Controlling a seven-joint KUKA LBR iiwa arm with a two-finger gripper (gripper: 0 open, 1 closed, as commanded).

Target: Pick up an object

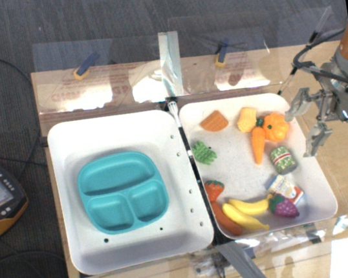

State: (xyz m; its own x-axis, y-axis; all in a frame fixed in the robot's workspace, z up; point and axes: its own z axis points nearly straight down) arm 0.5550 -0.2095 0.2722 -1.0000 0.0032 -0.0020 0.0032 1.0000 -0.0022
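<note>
Two white bins (65,152): we count one teal tray (123,190) left, about ten toy foods (261,154) right; gripper (309,121) spread, holding nothing, far right.

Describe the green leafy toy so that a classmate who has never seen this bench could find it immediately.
Find the right bin, the one full of toy food. The green leafy toy lies alone against its left wall, beside the divider. It is the only all-green, ruffled piece; the others are mostly orange, yellow or red.
</note>
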